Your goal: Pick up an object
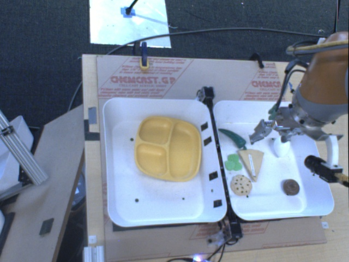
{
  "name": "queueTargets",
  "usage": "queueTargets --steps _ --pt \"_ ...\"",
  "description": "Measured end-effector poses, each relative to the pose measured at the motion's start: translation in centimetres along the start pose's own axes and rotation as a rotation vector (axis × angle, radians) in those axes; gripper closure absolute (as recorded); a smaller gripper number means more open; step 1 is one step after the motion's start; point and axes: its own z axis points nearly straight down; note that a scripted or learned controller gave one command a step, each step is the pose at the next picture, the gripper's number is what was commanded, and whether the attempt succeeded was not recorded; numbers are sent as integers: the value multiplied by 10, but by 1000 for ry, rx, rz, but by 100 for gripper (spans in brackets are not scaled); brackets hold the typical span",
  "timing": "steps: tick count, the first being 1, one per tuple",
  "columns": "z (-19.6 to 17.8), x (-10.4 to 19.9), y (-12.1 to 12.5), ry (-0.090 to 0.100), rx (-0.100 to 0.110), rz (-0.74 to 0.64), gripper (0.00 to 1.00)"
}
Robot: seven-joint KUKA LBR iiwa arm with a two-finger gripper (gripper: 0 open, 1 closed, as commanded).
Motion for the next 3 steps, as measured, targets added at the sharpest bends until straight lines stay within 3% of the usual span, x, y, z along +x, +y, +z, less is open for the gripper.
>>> queueTargets --steps 1,3 --pt "-6 0 2 -1 -12 -2 0" --pt "101 4 -2 0 -6 0 0"
